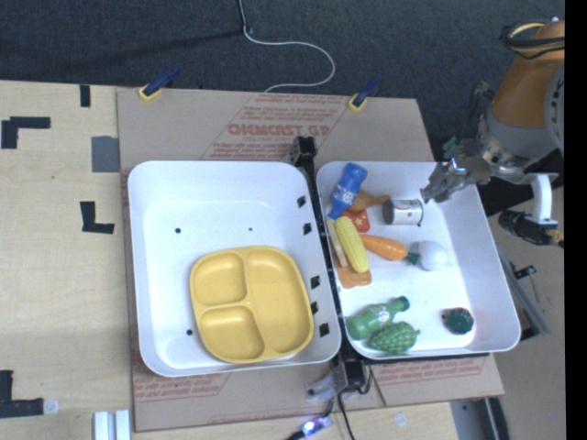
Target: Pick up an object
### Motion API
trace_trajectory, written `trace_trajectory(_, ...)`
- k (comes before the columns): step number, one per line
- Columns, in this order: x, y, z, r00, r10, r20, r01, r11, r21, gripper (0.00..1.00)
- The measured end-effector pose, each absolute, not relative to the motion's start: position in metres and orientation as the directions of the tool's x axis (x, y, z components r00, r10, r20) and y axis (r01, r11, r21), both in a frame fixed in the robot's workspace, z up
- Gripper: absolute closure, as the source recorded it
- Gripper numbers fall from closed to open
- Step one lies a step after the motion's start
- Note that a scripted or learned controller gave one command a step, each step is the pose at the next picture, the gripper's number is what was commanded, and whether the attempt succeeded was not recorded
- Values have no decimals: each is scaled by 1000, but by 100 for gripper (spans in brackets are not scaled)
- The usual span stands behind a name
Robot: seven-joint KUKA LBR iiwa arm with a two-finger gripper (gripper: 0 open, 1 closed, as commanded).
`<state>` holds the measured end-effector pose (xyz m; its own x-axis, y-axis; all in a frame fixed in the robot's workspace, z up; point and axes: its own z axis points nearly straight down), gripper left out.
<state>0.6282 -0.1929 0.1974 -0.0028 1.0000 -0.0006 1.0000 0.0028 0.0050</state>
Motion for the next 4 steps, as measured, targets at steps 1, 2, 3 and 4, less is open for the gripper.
trace_trajectory(1, 629, -192, 226, -2, 1000, 0, 1000, 2, 1, 100)
trace_trajectory(2, 582, -154, 223, -3, 1000, 1, 1000, 3, -4, 100)
trace_trajectory(3, 549, -112, 233, -4, 1000, 2, 1000, 4, -4, 100)
trace_trajectory(4, 512, -64, 225, -4, 1000, 2, 1000, 4, -6, 100)
